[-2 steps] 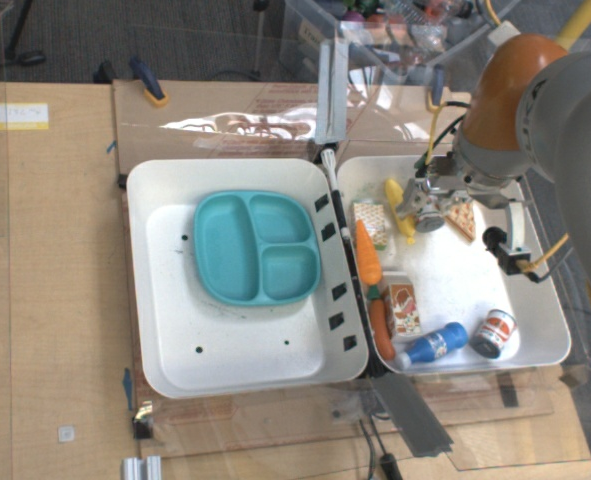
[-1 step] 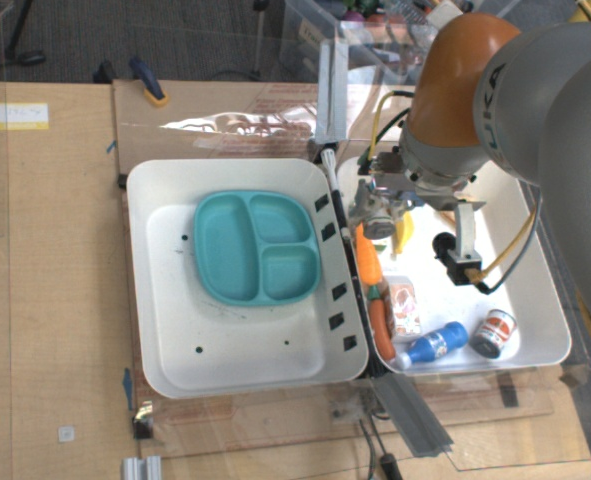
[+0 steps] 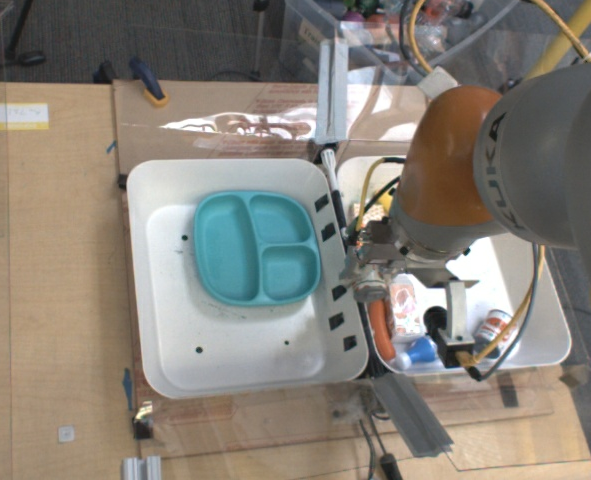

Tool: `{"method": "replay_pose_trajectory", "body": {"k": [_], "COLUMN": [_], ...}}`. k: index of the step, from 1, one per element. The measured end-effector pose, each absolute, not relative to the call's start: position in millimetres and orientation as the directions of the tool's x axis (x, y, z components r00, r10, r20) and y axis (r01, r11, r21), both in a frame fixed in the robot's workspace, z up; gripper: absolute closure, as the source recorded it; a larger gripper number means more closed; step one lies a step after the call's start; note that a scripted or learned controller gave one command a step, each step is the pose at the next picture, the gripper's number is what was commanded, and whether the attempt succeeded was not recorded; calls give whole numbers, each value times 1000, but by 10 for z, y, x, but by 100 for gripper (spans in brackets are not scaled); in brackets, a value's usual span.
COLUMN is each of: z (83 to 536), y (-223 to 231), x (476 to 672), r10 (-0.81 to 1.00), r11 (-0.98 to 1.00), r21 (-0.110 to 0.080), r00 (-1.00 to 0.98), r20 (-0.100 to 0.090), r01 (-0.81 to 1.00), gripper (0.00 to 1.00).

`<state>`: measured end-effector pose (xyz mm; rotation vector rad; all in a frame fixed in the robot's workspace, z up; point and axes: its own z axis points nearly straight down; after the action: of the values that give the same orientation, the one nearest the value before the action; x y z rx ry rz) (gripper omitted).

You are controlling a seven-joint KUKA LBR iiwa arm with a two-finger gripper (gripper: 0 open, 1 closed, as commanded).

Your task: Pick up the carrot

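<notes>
The wooden bench (image 3: 45,298) takes up most of the frame, running from the left edge across to the lower right. On it, at the centre, sit two shallow white bins side by side: the left bin (image 3: 175,358) occupies the middle of the picture, and the right bin (image 3: 550,333) lies toward the right, much of it covered by the arm. The arm (image 3: 535,158) enters from the upper right, a broad grey body with an orange band (image 3: 450,158) that hangs over the upper left part of the right bin. In the left bin, toward its upper centre, rests a teal divided plate (image 3: 255,248) with three compartments, lying flat. Below the orange band the gripper (image 3: 370,278) sits at the left edge of the right bin, close against the wall between the two bins; how far its fingers stand apart I cannot tell, as the wrist hardware hides them, and nothing can be seen held between them. Just beneath the gripper, along the lower left side of the right bin, lies the carrot (image 3: 380,328), an orange-red shape running down the frame. Beside it to the right is a small white and red package (image 3: 407,308), with a blue object (image 3: 420,351) below that and a small can (image 3: 492,325) farther right.
</notes>
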<state>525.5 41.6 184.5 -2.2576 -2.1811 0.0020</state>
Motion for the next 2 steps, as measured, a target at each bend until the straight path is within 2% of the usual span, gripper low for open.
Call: {"method": "replay_pose_trajectory", "body": {"k": [1,2], "z": [3239,2106], "y": [643,1255], "x": [5909,5764], "r10": [999,982], "r11": [-36,-190], "r21": [2,-3], "r00": [36,190], "r20": [0,0], "r01": [999,982], "gripper": [100,100]}}
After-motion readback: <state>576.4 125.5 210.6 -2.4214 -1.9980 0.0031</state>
